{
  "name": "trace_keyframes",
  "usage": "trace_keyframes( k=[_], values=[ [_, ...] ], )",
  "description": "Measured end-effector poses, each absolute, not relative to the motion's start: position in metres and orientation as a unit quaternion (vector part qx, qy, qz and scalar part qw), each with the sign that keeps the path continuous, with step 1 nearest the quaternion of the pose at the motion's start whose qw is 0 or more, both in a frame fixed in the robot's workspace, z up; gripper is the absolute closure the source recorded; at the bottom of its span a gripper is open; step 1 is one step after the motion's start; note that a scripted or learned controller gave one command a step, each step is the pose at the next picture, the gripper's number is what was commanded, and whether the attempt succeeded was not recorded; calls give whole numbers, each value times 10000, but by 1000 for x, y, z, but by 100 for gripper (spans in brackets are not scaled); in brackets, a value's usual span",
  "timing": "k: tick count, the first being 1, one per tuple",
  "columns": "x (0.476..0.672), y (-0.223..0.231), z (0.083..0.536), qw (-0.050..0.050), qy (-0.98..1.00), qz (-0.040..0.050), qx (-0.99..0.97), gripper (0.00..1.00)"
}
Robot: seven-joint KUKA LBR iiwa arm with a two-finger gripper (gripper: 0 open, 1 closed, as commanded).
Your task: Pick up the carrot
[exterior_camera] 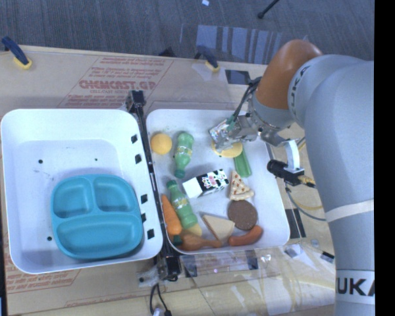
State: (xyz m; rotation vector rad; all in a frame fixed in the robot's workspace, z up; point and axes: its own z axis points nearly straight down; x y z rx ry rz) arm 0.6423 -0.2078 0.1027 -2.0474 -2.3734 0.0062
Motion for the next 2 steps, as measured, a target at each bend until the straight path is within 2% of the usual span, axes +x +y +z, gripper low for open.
trace_keyframes(
  k=[1,2],
  values=[
    [602,-121,192,4,-7499,1,-6615,100],
    [509,-177,183,26,-8048,27,-5936,100]
  ],
)
